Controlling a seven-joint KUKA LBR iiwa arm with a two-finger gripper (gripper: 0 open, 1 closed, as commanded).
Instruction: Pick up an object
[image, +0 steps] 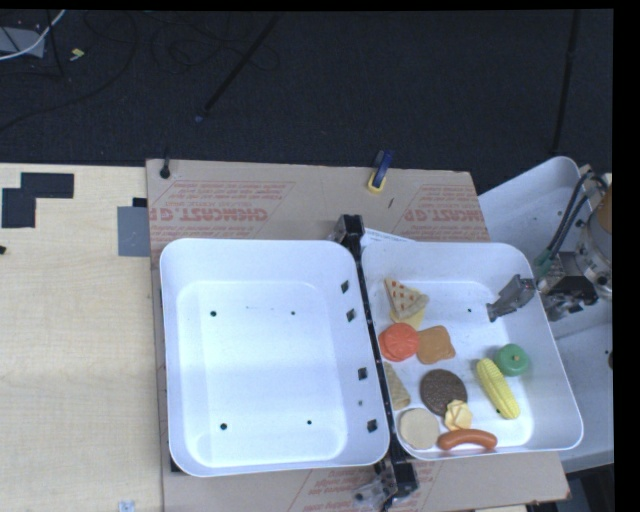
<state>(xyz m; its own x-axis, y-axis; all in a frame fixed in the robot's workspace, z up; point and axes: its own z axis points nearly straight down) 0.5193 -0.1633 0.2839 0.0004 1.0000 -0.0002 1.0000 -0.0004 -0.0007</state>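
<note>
The right bin holds several toy foods: a pizza slice, a red tomato, a slice of toast, a brown cookie, an ear of corn, a green apple, a sausage and a pale round piece. My gripper hangs over the bin's right side, above and to the right of the toast and up from the apple. Nothing shows in its grasp.
The left bin sits beside the right one, with a black divider strip between them. Both rest on a cardboard sheet. A yellow and blue clip stands at the sheet's far edge. A white surface lies at the right.
</note>
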